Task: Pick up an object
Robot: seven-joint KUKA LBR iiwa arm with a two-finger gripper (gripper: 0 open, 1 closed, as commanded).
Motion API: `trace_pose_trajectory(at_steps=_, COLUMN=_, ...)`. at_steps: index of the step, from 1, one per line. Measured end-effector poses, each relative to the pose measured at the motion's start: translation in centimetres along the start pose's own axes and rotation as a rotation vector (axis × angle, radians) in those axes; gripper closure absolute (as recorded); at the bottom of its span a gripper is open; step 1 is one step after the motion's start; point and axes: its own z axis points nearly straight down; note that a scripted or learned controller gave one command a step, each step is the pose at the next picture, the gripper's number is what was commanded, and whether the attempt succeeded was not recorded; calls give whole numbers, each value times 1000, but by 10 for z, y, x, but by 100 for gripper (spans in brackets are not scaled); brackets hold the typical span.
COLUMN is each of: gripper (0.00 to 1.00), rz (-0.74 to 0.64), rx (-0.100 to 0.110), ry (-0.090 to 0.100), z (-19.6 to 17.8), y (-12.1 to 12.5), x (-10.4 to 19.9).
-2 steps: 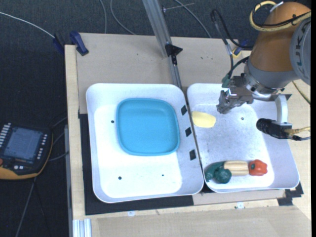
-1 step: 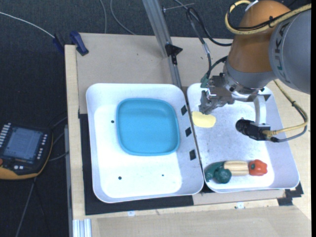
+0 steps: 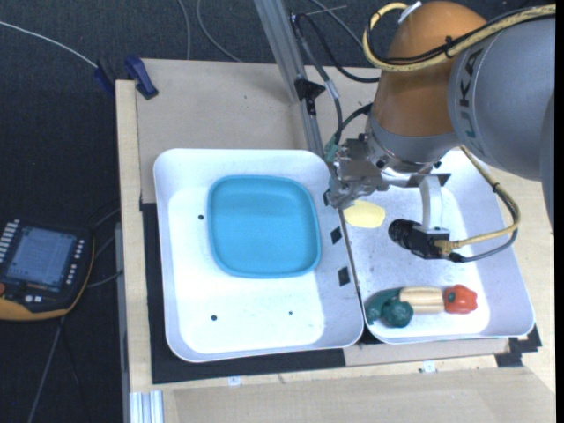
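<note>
Fingers low at the wall shared by the two white bins, at the end of a grey arm with an orange band, from the right of the view. Largely hidden from above by the metal wrist block; apart or together, cannot tell.

Just below the fingers in the view, touching or nearly touching their tips: a pale yellow piece, small and rounded, flat on the floor of the right bin.

Close by on the fingers' left, along the same shared wall: two small black tags, one lower than the other.

Further left of the fingers, in the left bin: a blue tray, square with rounded corners, shallow, flat near the middle.

Well below the fingers, at the near edge of the right bin: three things in a row, touching end to end. A dark green lump at the left, a tan cylinder on its side in the middle, a red piece at the right.

Under both bins: a pale wooden bench. Above the fingers in the view, a slanted metal post. Far to the fingers' upper left, at the bench's corner, a blue clamp.

Farthest left, off the bench on the dark floor: a handheld control pendant with a lit screen, and thin looping cables.
</note>
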Motion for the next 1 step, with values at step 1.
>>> trace_pose_trajectory(at_steps=1, gripper=100, rz=1, rx=2, ry=-1, z=13, y=-18, x=48)
